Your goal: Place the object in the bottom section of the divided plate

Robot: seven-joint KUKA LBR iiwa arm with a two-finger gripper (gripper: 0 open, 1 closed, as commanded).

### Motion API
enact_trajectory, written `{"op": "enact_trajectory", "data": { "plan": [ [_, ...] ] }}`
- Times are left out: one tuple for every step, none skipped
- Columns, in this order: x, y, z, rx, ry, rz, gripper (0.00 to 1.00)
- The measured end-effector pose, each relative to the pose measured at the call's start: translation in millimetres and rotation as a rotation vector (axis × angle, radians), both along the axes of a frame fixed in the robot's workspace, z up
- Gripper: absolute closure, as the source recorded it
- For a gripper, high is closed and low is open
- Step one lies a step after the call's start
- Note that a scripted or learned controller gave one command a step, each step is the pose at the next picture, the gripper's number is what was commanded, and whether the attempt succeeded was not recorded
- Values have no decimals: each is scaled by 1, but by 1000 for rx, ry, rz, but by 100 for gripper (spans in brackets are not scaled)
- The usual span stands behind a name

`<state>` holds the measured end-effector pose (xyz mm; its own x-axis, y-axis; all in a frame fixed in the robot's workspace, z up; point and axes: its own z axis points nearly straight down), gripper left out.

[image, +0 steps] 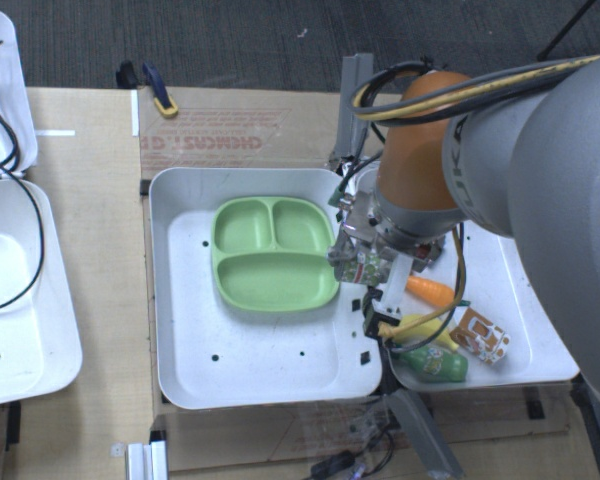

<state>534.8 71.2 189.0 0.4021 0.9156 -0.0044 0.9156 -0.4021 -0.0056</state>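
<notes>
A green divided plate point(273, 253) lies in the left bin point(180, 298), with two small sections at the back and one wide section at the front. Nothing lies in any section. My gripper point(360, 265) hangs over the wall between the two bins, just right of the plate's front section. A small greenish, mottled thing point(354, 267) shows at its tip, and I cannot tell whether it is held. The arm's orange band and grey body hide much of the right bin.
In the right bin point(540, 358) lie an orange carrot point(430, 290), a yellow banana point(420, 328), a green rounded thing point(435, 365) and an orange-and-white packet point(480, 336). A white basin with a black cable point(10, 268) sits at the far left.
</notes>
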Motion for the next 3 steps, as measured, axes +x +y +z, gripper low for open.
{"op": "enact_trajectory", "data": {
  "plan": [
    [0, -1, 0, 0, -1, -1, 0],
    [1, -2, 7, -2, 5, -5, 100],
    [1, -2, 7, -2, 5, -5, 0]
  ]
}}
